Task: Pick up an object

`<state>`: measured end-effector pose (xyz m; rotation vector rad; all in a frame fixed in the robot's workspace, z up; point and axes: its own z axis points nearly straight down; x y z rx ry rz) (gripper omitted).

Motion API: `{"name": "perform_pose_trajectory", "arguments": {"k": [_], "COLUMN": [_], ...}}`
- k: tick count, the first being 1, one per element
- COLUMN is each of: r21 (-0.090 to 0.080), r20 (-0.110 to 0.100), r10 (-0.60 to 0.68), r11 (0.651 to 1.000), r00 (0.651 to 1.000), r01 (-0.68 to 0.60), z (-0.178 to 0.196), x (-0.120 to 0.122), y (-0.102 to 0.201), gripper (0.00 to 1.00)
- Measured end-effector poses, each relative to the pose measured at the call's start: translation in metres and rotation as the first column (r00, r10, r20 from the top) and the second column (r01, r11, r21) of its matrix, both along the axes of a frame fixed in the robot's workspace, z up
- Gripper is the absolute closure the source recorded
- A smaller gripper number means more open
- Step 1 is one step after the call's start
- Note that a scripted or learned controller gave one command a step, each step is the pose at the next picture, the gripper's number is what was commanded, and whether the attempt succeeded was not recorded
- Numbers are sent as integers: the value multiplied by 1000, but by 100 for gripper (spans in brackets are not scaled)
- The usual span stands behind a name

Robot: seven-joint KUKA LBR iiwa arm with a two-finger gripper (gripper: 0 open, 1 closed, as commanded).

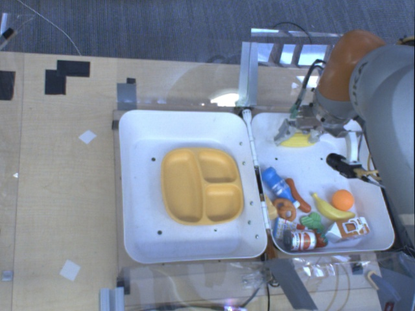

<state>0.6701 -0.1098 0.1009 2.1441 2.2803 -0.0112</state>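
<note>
Leftmost, the wooden bench point(58, 193) bears two black patches point(65, 75) near its far edge. Next come two white bins, side by side and touching along one rim.

The left bin point(130, 173) holds one thing: a yellow plate point(201, 185) with three compartments, lying flat near the middle of the floor.

The right bin point(311, 167) is more crowded, with nine things in all. At its far end lies one small yellow object point(298, 142), well apart from the rest. The gripper point(298, 133) hangs right over it, its grey fingers point(284, 135) spread wide to either side; whether they touch the object I cannot tell, and nothing is gripped between them.

The other eight things crowd the near half of this bin. Against the left wall lies one blue bottle point(277, 183), tilted. Just beside it are one reddish sausage shape point(298, 194) and one brown ring-shaped piece point(284, 207). Nearer the front rim one can point(301, 240) lies on its side, with one green item point(312, 221) just behind it. Further right come one banana point(326, 207), one orange point(343, 199) touching it, and one small carton point(355, 227) near the front right corner.

At the right, the grey arm point(382, 83) reaches in, its orange band point(343, 63) above the wrist.
</note>
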Motion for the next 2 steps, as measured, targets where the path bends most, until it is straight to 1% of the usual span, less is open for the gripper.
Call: {"name": "perform_pose_trajectory", "arguments": {"k": [1,2], "r21": [11,11], "r20": [3,11], "r10": [111,113], "r11": [994,993], "r00": [994,994], "r01": [-111,-113], "z": [-8,5], "x": [-37,-34], "y": [16,17], "gripper": [0,100]}}
